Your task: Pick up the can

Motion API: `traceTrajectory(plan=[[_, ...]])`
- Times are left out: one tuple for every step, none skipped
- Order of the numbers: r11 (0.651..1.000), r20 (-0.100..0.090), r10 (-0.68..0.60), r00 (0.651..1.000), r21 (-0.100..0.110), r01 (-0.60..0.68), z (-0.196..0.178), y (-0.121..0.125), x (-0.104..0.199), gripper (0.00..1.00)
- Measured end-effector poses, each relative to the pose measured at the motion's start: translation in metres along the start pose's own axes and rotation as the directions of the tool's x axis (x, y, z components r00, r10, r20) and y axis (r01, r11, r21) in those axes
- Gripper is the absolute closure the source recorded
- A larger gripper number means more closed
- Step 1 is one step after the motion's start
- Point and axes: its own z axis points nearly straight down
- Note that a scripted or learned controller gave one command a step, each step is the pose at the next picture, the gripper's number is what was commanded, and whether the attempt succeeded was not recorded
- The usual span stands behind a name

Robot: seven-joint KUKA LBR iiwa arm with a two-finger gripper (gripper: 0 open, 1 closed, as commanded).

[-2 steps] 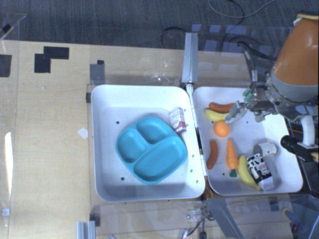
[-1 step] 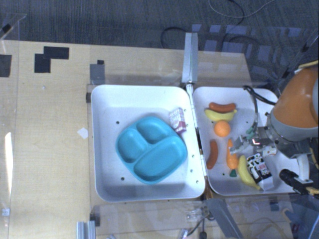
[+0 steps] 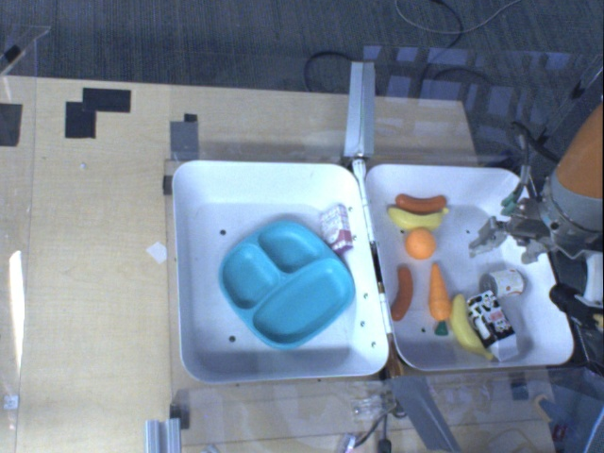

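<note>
Right bin (image 3: 540, 352): can (image 3: 507, 283) touching carton (image 3: 493, 321), beside banana (image 3: 461, 322); fingers (image 3: 483, 238) apart above.

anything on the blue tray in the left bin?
The blue tray has three compartments, all bare. A crumpled wrapper lies by its upper right edge; whether it overlaps the rim is unclear. What lies under the tray is hidden.

Looks like a robotics lab, not anybody's kitchen. Pale wood bench (image 3: 85, 253) with black tape marks (image 3: 94, 109), two white bins (image 3: 193, 253) clamped in metal brackets (image 3: 360, 111), loose cables (image 3: 444, 12) trailing over grey carpet (image 3: 189, 17), plastic toy food (image 3: 421, 243).
</note>
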Motion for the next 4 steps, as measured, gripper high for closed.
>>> traceTrajectory(plan=[[1.0, -0.001, -0.019, 1.0, 0.0, 0.019, 0.091, 0.012, -0.021, 0.0], [1.0, -0.001, -0.025, 1.0, -0.002, 0.025, 0.083, 0.014, -0.02, 1.0], [1.0, -0.001, -0.031, 1.0, -0.003, 0.031, 0.075, 0.015, -0.019, 1.0], [0.999, -0.001, -0.032, 0.999, -0.003, 0.032, 0.075, 0.015, -0.019, 0.0]])
